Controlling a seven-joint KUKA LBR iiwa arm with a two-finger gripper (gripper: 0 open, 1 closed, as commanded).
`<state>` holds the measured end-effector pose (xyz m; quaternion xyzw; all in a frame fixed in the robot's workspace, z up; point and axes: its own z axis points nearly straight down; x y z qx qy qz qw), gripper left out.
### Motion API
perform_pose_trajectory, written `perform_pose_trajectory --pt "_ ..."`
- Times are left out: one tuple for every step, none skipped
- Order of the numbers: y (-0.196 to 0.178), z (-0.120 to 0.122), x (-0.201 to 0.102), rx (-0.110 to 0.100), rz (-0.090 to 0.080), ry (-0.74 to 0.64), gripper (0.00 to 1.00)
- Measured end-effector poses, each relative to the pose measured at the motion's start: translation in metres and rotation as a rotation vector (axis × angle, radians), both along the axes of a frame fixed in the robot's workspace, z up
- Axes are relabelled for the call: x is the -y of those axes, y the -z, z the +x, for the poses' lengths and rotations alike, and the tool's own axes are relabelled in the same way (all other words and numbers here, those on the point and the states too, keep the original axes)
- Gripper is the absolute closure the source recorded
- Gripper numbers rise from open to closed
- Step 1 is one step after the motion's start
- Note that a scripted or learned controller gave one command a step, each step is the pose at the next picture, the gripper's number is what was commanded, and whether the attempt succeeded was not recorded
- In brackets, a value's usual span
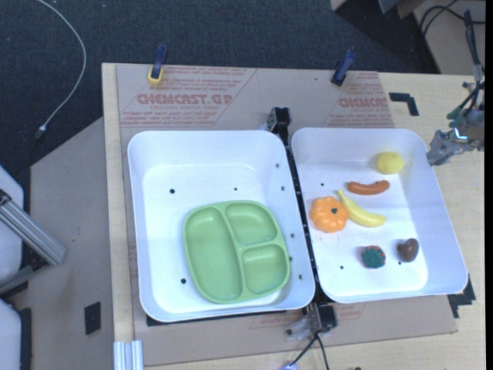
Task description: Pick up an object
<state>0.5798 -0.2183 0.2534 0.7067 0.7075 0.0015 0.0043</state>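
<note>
Right bin (439, 206): lemon (390, 162), sausage (367, 187), banana (360, 213), pumpkin (329, 215); tool (451, 141) at far-right rim, grip state cannot be told.

We see dark blue-grey carpet (192, 14) around the bench (115, 206). A white cable (73, 21) trails across it.

Two shallow white plastic bins (154, 206) (439, 206) are looking smooth, slightly glossy. Pale green three-compartment plastic tray (231, 253) is reading matt. Brown printed paper-faced board (231, 99) under them is looking flat, matt.
</note>
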Motion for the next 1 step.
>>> perform_pose_trajectory --pt "0.0076 -0.0019 -0.0532 -0.01 0.006 -0.004 1.0"
